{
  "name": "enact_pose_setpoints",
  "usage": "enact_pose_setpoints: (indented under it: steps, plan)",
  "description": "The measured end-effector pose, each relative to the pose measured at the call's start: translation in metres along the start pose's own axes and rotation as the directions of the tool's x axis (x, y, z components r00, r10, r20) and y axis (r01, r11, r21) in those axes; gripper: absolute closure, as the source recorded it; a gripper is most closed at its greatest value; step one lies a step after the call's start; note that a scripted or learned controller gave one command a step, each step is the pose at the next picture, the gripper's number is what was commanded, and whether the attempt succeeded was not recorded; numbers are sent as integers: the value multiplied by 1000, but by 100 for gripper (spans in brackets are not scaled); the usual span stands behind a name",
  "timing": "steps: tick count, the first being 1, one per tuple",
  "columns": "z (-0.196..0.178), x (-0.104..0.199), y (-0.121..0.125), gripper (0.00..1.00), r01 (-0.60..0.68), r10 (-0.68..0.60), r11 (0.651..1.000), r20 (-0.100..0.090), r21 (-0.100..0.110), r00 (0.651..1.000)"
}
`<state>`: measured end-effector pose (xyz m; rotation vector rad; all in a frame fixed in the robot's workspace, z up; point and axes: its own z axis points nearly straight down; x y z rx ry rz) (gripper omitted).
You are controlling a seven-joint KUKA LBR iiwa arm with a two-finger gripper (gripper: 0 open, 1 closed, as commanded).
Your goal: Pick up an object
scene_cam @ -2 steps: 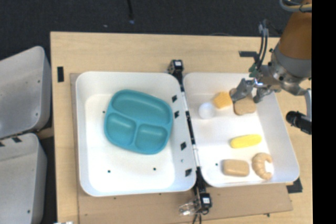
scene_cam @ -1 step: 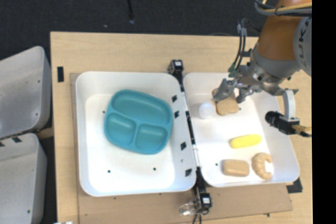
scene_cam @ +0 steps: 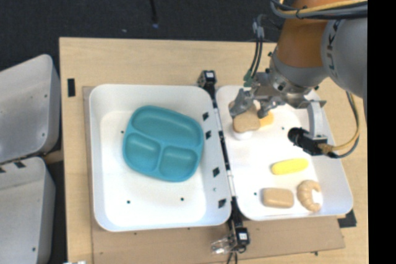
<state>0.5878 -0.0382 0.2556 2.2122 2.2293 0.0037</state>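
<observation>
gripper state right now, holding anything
Gripper: low in the right bin, right over the tan bun; whether it grips the bun cannot be told.

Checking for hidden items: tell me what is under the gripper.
Under the gripper in the right bin lies a tan bun-like piece, with something orange beside it. The arm covers the bin floor behind them, so anything there cannot be seen.
</observation>
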Motion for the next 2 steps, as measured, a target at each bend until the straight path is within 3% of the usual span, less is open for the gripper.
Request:
enact_pose_setpoints:
  steps: [2]
  plan:
    - [23,104,-5,100,-2,2,1000,1,4,1000]
